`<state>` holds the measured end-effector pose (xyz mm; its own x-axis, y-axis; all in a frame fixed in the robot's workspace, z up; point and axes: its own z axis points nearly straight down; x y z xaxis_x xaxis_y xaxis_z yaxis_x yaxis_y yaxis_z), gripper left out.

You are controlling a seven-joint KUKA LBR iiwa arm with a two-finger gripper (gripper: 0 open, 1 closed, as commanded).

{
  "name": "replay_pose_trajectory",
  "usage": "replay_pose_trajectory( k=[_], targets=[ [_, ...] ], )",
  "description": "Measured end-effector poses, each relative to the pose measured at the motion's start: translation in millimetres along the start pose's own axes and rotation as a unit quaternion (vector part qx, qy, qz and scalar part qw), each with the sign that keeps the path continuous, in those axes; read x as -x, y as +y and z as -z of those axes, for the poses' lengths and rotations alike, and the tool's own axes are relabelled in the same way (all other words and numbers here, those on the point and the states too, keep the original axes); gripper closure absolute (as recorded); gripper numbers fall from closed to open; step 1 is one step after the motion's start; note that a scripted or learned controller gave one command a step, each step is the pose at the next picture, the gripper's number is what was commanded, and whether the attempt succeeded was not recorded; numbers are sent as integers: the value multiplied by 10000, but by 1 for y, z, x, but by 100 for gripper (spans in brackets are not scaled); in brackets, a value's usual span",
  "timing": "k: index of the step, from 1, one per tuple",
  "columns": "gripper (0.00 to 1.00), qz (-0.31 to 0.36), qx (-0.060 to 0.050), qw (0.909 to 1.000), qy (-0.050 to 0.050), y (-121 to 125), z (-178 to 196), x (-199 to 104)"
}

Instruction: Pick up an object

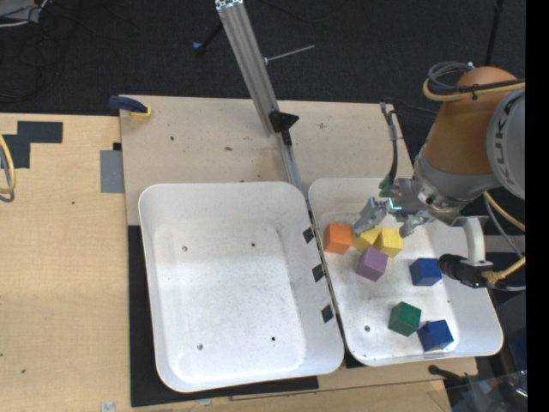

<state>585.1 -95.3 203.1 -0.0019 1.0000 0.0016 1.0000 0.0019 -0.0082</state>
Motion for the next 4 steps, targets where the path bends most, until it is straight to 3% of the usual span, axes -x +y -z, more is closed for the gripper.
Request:
replay_pose_trajectory(
  k=[1, 2, 3, 4],
  targets=[
    [0, -14, 24, 10000, -3, 1, 2, 1],
    [0, -11, -11, 10000, -1, -6, -60, 4],
    [0, -18, 35, 10000, -8, -5, -112, 3],
    [100, -68, 31, 10000, -2, -6, -101, 5]
  ],
)
